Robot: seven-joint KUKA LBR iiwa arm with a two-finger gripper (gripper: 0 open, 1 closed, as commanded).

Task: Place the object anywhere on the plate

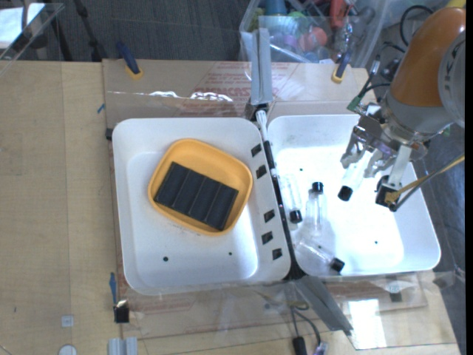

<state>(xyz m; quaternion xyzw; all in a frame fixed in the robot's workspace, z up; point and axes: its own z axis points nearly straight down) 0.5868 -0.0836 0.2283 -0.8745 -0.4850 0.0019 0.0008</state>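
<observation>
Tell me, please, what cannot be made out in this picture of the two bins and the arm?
- Gripper, camera view: whether it is open or shut; too small, pale against the right bin.
- Clear vials: their count and outlines, washed out on the white floor; mostly black caps show.
- Arm: cut off by the right edge.
- Dark pad on the plate: its material is unclear.

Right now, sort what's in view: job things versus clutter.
Job:
gripper
vials in the right bin
yellow plate in the left bin
black slab on the plate

Clutter:
clear toy box
blue clamps
</observation>
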